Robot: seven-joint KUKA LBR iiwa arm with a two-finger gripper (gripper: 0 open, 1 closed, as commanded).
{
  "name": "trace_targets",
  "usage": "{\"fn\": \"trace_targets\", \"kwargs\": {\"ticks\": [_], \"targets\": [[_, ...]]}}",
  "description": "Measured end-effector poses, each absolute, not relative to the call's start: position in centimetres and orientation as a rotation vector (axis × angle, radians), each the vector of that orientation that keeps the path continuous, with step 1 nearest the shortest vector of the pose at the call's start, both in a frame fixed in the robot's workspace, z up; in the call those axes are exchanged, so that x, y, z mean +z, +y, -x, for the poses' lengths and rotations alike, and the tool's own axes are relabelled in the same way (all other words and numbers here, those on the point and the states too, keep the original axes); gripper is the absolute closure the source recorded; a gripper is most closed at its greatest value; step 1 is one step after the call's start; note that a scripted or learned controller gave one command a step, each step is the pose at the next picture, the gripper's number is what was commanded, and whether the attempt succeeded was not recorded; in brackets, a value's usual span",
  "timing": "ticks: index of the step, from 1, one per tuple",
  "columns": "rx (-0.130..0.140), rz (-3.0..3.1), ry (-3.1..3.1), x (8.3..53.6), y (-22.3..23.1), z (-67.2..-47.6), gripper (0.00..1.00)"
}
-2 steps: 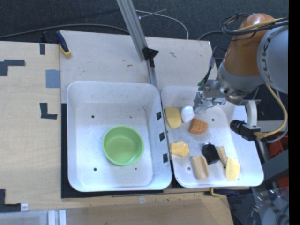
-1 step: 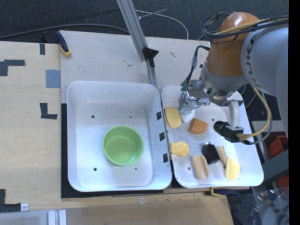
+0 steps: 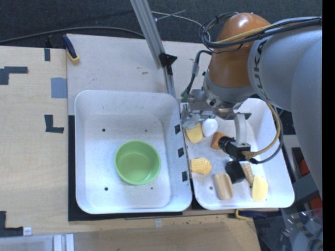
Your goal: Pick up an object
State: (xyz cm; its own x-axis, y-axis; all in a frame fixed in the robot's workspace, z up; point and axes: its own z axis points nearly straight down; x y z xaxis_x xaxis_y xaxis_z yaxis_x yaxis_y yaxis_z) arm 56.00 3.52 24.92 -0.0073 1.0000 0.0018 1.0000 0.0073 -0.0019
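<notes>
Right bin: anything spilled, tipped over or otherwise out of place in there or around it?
Nothing stands out. The small food-like items all lie inside the right bin, bunched toward its near side, none over the rim. The green bowl sits upright in the left bin. The gripper hangs over the right bin's far left corner.

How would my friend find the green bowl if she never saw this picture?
Look for the two white bins side by side, and take the left bin, the one away from the grey arm. The green bowl sits on its floor, a bit toward the front. It is round, bright green and alone in its bin, while the right bin holds small yellow, tan, white and orange pieces.
</notes>
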Motion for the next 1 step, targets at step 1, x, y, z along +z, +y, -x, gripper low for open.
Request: {"fn": "trace_targets", "kwargs": {"ticks": [1], "targets": [[0.002, 2.211, -2.228, 24.60, 9.33, -55.32, 1.00]]}}
